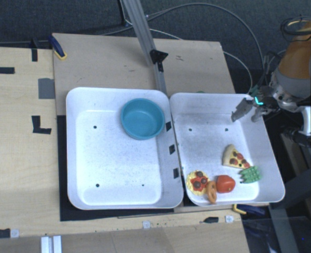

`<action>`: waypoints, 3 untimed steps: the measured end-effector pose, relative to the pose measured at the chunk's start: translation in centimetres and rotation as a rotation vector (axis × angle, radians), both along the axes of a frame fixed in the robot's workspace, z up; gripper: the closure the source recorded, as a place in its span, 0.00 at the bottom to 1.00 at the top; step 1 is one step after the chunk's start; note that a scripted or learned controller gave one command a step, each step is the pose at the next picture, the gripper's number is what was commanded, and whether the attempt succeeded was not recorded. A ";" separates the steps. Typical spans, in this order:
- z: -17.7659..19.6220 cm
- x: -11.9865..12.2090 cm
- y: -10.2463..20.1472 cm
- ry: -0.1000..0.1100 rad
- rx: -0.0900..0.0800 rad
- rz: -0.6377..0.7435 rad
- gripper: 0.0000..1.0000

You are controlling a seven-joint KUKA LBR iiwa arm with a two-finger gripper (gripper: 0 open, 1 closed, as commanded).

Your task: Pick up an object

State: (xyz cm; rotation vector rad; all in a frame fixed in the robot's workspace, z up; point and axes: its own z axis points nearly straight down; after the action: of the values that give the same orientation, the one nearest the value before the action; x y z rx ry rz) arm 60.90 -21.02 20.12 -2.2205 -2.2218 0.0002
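Over the upper right edge of the right-hand shallow white plastic bin [261,141], the two-finger gripper [246,113] is hovering, its dark fingers [239,113] spread apart w/ nothing between them. The grey arm w/ the orange band [295,62] is reaching in from the right of the frame, so the tool is hanging near the bin's rim, well apart from the toys — probably a staging pose before a descent, though that's a guess.

Candidate objs are all sitting in the lower part of the right bin, crowded toward the lower wall. A toy pizza slice, tan crust w/ red dots [234,156], is lying flat just above a spiky green plastic piece [250,174]. Left of those, a red tomato-like toy [225,183] is resting beside a small orange ring-shaped piece [212,191] and a round yellow toy w/ red spots [197,181] — these three are touching or nearly so. The slice looks like the easiest pick, since it has the most free space around it.

At the upper middle of the left white bin [87,157], a round blue plastic bowl [142,118] is standing upright near the divider side.
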 end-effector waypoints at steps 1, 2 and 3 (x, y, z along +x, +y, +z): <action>0.0 0.0 0.0 0.000 0.000 0.000 0.00; -5.8 -1.0 0.2 0.005 0.001 0.000 0.00; -11.1 -1.1 0.3 0.004 0.001 0.000 0.00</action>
State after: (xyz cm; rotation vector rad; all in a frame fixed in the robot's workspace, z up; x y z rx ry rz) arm 59.85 -20.74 9.00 -2.2179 -2.2199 0.0036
